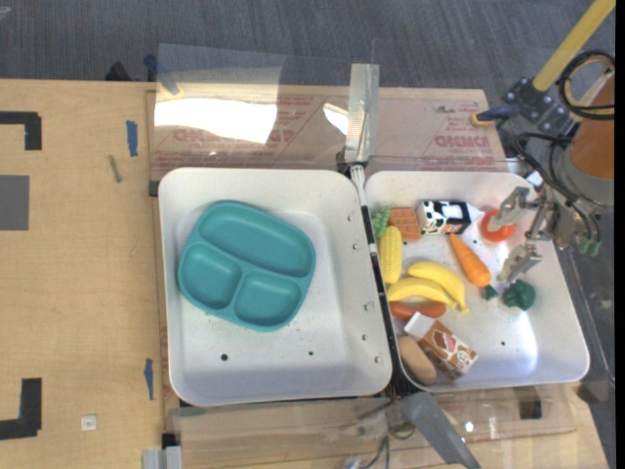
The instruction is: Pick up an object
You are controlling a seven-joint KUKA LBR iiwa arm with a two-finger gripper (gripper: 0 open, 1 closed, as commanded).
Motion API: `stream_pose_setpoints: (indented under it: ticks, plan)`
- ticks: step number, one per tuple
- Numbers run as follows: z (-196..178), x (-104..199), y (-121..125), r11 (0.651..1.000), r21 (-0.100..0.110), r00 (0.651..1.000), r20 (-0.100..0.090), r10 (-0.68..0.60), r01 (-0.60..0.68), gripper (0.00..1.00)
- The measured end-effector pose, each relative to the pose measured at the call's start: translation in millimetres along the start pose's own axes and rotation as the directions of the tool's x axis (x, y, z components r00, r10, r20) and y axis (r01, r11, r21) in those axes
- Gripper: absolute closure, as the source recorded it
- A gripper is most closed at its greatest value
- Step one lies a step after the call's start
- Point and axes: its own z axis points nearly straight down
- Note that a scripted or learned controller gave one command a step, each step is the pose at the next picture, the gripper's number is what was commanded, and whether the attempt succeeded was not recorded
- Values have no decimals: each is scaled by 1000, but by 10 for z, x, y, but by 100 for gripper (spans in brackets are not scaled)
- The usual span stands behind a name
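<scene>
The right bin [557, 355] holds a heap of toy food. A yellow banana [430, 281] lies across its middle, with a corn cob [391, 252] against the left wall. An orange carrot [470, 259] lies slantwise nearby, and green broccoli [520, 295] sits toward the right wall. A black-and-white cow carton [444, 216] lies near the far edge. A brown snack packet [450, 349] and a potato [418, 361] lie at the near-left corner.

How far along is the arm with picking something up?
Done: the gripper is over the right bin, near the carrot and the green toy. In hand: nothing shows between its fingers. Left: closing on a piece and lifting it. The banana, the corn and the rest lie in the bin; the teal tray sits in the left bin.
</scene>
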Motion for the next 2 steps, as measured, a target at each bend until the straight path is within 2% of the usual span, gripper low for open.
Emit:
stream_pose_setpoints:
  ticks: [1, 2]
  plan:
    - [556, -74, -124, 999, 4, 999, 10, 39, -39, 0]
    - [565, -135, -136, 1000, 2, 1000, 1, 4, -4, 0]
